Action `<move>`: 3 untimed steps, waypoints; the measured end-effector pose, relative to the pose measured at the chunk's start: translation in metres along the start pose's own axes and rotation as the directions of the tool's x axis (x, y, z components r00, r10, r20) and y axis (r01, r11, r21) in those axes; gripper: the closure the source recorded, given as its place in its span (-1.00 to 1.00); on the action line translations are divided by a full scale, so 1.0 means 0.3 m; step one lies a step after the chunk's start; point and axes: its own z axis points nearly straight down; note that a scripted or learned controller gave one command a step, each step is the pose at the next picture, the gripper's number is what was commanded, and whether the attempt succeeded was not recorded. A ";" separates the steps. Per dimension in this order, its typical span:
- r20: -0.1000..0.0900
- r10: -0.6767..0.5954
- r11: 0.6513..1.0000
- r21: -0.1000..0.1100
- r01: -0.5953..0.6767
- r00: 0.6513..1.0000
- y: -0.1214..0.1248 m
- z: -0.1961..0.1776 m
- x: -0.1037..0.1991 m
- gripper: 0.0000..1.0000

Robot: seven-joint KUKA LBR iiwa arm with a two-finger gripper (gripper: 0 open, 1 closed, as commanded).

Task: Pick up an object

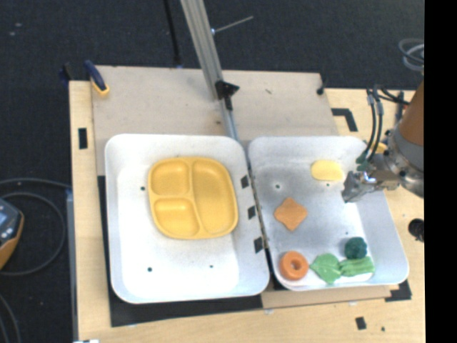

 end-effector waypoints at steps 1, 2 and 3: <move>0.000 -0.003 1.000 0.001 0.003 1.000 0.081 0.044 0.168 1.00; -0.001 -0.004 1.000 0.001 0.004 1.000 0.145 0.071 0.359 1.00; -0.002 -0.004 1.000 0.001 0.004 1.000 0.229 0.049 0.502 1.00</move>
